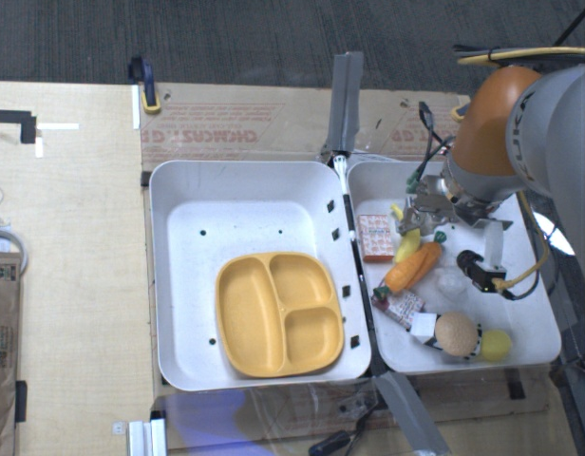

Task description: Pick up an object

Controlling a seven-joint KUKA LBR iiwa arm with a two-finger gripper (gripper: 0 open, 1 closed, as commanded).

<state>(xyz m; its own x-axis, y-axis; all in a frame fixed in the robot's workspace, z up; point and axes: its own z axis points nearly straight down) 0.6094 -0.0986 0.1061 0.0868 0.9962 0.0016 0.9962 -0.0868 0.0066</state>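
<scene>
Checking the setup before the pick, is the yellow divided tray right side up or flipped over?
Right side up: the yellow tray in the left bin shows its three compartments facing upward.

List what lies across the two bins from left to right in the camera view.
Yellow divided plate in the left bin → small red-patterned box → carrot → brown ball → small yellow ball, these last four in the right bin.
</scene>
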